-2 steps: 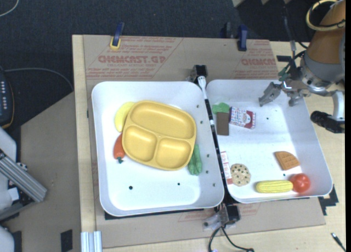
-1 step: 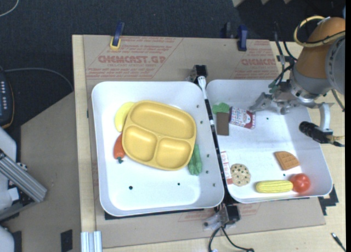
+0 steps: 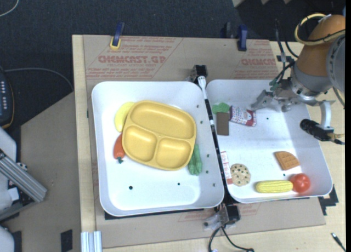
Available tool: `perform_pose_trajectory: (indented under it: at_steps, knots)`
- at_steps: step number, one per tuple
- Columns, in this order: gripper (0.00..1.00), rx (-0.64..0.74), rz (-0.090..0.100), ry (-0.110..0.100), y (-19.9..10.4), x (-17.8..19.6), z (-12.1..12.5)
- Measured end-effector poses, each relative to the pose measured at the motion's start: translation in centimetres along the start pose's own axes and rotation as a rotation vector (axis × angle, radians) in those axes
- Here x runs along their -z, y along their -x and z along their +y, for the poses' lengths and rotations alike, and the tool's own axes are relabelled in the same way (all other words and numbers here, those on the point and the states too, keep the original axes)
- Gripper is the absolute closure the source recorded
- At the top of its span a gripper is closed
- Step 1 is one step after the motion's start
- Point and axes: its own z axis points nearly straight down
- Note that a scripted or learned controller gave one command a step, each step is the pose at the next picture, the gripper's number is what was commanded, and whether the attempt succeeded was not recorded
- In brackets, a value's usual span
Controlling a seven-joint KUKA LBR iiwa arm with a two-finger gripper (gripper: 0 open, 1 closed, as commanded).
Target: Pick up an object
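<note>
My gripper point(image 3: 271, 104) hangs over the far part of the right bin point(image 3: 318, 158), open, with nothing between its fingers. Just left of it lies a red and white packet point(image 3: 242, 116), close to the left fingertip. Further left are a brown block point(image 3: 222, 124) and a green piece point(image 3: 221, 107). Toward the front of this bin lie a cookie point(image 3: 239, 173), a toast slice point(image 3: 286, 160), a yellow corn cob point(image 3: 274, 186) and a red tomato point(image 3: 300, 182).
The left bin point(image 3: 109, 185) holds a yellow divided plate point(image 3: 159, 135). A yellow fruit point(image 3: 123, 115) and a red pepper point(image 3: 119, 148) poke out at its left, and a green vegetable point(image 3: 194, 162) lies at its right. Bare white floor spans the right bin's middle.
</note>
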Motion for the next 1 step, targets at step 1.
perform_pose_trajectory:
  at_steps: [1]
  knots:
    - [1.00,0.000,0.000,-0.001,-0.04,0.91,-0.02]
